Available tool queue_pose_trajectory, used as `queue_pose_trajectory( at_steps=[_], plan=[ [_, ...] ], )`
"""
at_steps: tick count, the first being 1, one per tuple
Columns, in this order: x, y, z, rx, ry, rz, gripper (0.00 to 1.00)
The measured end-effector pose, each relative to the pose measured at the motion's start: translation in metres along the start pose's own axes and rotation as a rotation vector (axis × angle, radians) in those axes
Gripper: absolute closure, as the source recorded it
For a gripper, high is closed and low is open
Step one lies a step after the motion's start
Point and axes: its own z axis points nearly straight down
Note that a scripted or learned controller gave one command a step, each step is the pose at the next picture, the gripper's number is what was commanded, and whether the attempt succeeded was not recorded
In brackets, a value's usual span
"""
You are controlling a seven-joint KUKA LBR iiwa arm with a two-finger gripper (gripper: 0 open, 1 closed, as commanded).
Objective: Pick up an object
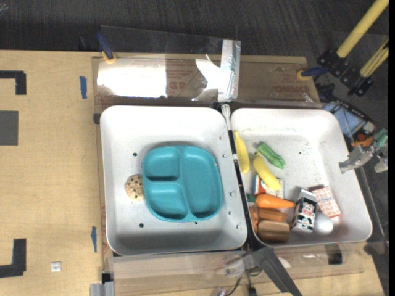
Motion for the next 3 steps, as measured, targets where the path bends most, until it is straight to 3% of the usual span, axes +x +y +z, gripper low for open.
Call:
queue_pose_trajectory(
  at_steps=[1, 2, 3],
  plan=[
    [0.022, -0.004, 0.171, -0.011, -0.005, -0.075, 0.00],
    [0.081, 0.061, 0.179, -0.030, -0.014, -0.194, 0.00],
    [0.092, 0.103, 0.180, -0.023, -0.010, -0.097, 0.00]
  ],
)
